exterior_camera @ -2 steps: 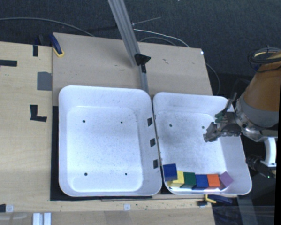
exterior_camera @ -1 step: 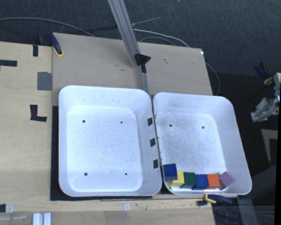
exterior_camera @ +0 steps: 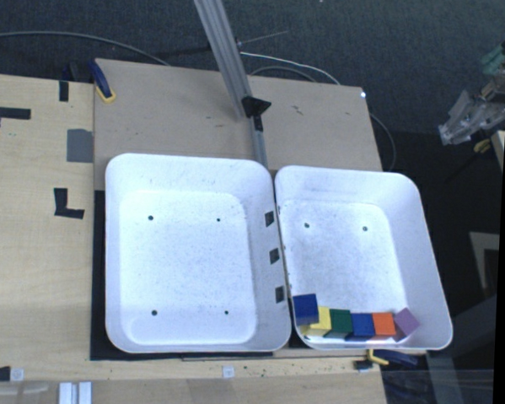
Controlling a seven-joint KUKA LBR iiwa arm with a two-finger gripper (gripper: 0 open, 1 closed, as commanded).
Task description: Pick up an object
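Observation:
Several small blocks lie in a row along the front wall of the right bin [exterior_camera: 404, 205]: a blue block [exterior_camera: 304, 307], a yellow one [exterior_camera: 318, 325], a green one [exterior_camera: 340, 321], another blue one [exterior_camera: 362, 325], an orange one [exterior_camera: 384, 324] and a purple one [exterior_camera: 406, 320]. The gripper [exterior_camera: 469, 122] is a grey shape at the far upper right. It hangs outside the bins over the dark floor, far from the blocks.
The left bin [exterior_camera: 116, 232] sits beside the right one, their rims touching. A slanted metal pole [exterior_camera: 223, 43] stands behind the bins. Clamps sit at the bench's back left [exterior_camera: 103, 81] and front right [exterior_camera: 388, 358]. Cables run across the floor behind.

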